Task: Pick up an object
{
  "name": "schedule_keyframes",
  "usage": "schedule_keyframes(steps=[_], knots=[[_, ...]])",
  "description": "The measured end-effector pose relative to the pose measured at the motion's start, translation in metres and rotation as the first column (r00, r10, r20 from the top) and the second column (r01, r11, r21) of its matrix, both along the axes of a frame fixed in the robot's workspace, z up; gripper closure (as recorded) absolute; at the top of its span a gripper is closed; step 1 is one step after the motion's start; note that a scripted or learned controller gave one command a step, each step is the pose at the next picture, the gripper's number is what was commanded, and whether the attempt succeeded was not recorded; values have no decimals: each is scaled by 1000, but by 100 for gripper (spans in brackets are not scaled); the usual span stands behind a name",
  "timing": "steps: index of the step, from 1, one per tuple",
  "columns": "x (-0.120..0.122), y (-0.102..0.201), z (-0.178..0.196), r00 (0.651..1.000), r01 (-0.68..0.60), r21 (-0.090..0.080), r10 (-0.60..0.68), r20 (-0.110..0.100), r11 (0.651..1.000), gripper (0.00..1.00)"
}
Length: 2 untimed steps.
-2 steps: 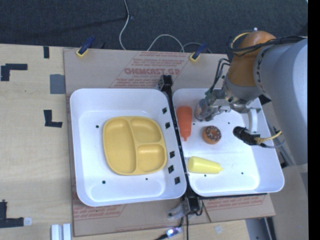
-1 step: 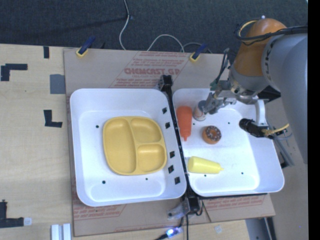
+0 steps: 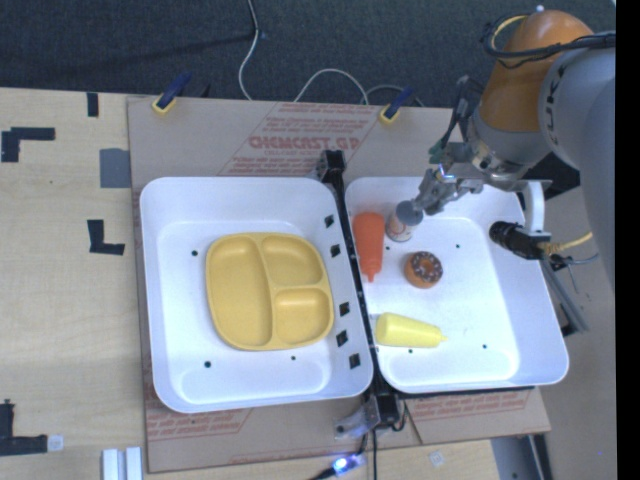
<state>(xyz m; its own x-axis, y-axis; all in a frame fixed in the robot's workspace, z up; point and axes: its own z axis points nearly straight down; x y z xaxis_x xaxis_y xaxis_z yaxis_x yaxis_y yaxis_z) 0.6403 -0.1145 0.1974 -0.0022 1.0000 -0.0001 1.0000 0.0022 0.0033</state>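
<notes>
My gripper hangs low over the back left part of the right bin, reaching in from the right. Just under its tip shows a small pale-brown thing; I cannot tell whether it is held. An orange carrot-shaped object lies close to the left of the gripper, along the bin's left wall. A brown doughnut with sprinkles sits a little in front of the gripper. A yellow cone-shaped object lies nearer the front of the bin.
The left bin holds a yellow divided plate. A black divider with clips runs between the two bins. Blue-and-yellow clamps hold the cardboard at the back.
</notes>
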Motion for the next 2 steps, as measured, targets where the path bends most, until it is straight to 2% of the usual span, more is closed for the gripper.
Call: schedule_keyframes(steps=[1, 2], knots=[[1, 0, 54, 1000, 1, -1, -1, 2, 1000, 100], [-12, 62, 44, 1000, -4, 2, 4, -6, 1000, 100]])
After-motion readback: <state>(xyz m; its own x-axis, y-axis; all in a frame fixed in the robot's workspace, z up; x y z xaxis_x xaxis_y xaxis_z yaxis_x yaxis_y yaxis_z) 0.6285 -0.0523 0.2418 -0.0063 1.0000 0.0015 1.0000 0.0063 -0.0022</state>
